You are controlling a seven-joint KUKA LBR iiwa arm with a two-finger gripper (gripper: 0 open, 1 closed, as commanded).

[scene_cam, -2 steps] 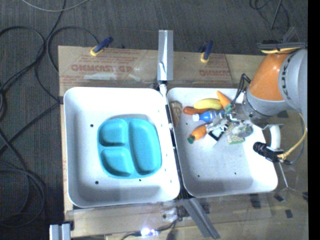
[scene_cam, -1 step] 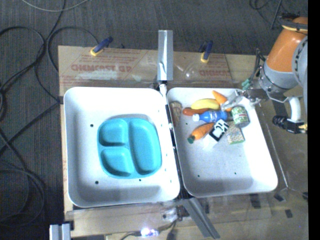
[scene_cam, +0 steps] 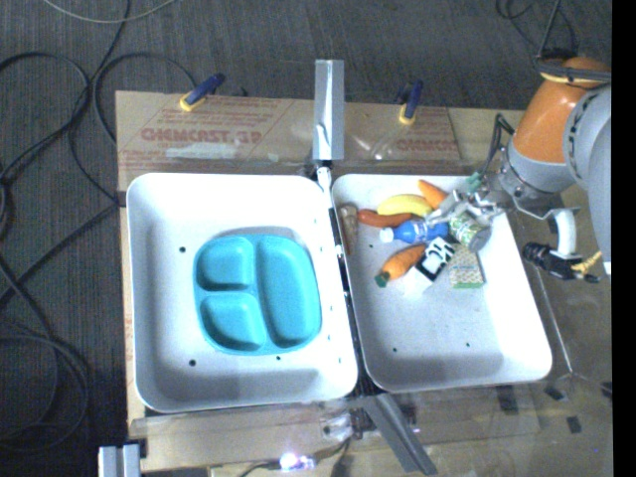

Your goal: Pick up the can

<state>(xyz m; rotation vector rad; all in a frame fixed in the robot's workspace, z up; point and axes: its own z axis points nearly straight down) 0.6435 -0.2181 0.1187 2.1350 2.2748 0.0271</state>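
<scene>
arm (scene_cam: pixel 576 132): grey with orange band, reaching in from right, wrist over the right bin's far right corner
gripper (scene_cam: pixel 469 207): low over the clutter at the far side of the right bin, right at the can
fingers: cannot tell whether open or closed, tips lost in the clutter
can (scene_cam: pixel 467 231): in the right bin, far right part, lying tilted, touching the gripper tip; no clear view of it between fingers
right bin (scene_cam: pixel 467 351): white, near half bare
banana (scene_cam: pixel 404 205): left of the can, near the bin's far wall
carrot (scene_cam: pixel 401 263): left of the can and nearer, lying slantwise
blue bottle (scene_cam: pixel 414 232): just left of the can, between banana and carrot
black and white card (scene_cam: pixel 435 259): just beside the can, on its near left
left bin (scene_cam: pixel 159 266): well left of the can, holds a blue divided tray (scene_cam: pixel 258 291)
</scene>
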